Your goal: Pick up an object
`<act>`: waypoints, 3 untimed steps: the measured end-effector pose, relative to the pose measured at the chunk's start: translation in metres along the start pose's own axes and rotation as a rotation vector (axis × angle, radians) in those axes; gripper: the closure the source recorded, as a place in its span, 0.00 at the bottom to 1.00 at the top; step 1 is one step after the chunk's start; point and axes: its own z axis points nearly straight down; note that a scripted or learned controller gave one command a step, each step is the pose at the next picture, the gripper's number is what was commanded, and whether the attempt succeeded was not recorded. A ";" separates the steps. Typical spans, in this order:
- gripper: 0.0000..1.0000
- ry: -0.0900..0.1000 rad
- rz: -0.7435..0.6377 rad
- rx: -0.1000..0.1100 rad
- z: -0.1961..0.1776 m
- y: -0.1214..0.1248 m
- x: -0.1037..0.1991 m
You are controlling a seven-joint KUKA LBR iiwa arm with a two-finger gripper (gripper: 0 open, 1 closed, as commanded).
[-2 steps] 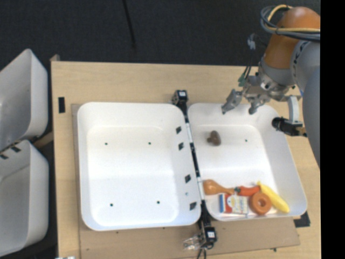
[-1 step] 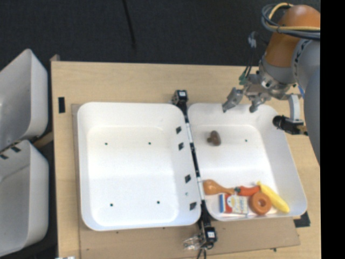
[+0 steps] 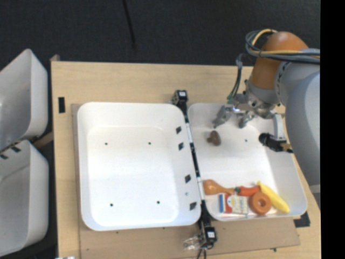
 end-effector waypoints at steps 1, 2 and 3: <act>1.00 -0.004 -0.002 -0.008 -0.015 0.002 -0.001; 0.00 -0.005 -0.004 -0.008 -0.015 0.002 -0.001; 0.00 -0.002 0.005 -0.010 -0.004 -0.044 -0.064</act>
